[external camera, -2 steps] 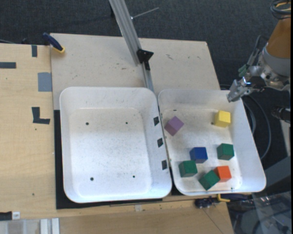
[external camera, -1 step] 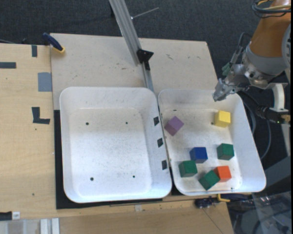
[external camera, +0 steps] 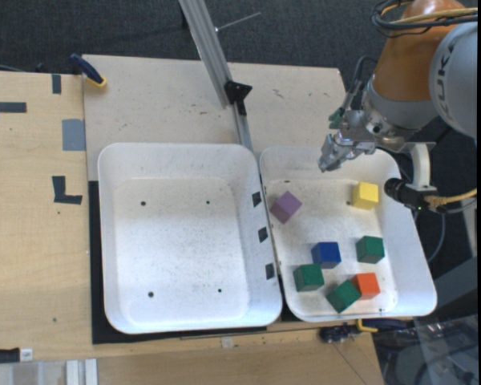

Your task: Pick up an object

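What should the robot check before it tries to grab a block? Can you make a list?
1. Blocks to choose from in the right bin: ok, seven of them.
2. Claw above that bin: ok, over its far edge.
3. Claw carrying nothing: ok, no block under it.
4. Claw lined up over a block: not ok; the purple block and yellow block sit nearer the camera.
5. Space around the purple block: ok, it sits alone.
6. Claw open or shut: cannot tell.

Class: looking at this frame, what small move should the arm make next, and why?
Probably lower the pincer toward the purple block, just below and to its left in the right bin. The pincer hangs above the bin's top edge, and that block sits apart from the rest.
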Available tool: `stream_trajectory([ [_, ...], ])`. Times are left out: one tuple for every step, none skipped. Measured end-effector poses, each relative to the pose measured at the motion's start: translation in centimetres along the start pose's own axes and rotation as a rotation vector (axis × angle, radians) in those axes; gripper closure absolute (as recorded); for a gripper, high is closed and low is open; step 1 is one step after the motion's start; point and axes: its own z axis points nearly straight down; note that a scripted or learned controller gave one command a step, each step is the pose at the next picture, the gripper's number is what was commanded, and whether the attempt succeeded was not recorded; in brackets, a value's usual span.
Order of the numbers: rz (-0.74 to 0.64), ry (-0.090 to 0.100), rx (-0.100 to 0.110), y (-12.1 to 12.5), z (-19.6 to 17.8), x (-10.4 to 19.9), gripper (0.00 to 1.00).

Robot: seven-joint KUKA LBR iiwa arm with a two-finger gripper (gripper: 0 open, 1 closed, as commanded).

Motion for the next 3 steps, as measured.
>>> stream_trajectory([
  [0.0,0.0,-0.001,-0.1,-0.3,5.1,1.0],
  [0.001,-0.001,0.002,-1.4,1.0,9.7,1.0],
  [0.001,-0.002,0.002,-1.1,2.3,14.4,1.0],
])
